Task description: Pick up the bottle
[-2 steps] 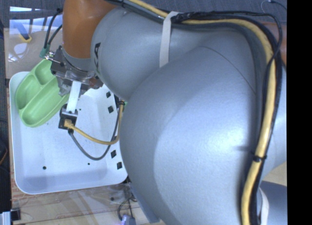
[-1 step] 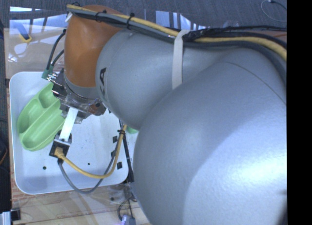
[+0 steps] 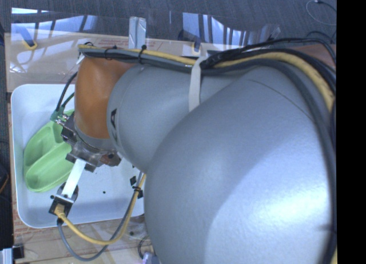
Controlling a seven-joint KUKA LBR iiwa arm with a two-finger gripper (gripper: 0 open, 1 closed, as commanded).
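A light green plastic object (image 3: 43,163), rounded and hollow-looking, lies at the left side of the left bin (image 3: 26,103). I cannot tell whether it is the bottle. My gripper (image 3: 86,155) hangs below the orange wrist band (image 3: 94,100), just right of the green object and over its right edge. The wrist hides where they meet, so contact cannot be judged. The grey arm covers the middle and right of the view.
A white bar with a black connector (image 3: 62,203) and a yellow cable (image 3: 97,235) hang from the wrist over the left bin's front part. The bin's front rim (image 3: 74,220) and the wooden bench edge (image 3: 34,237) lie beyond.
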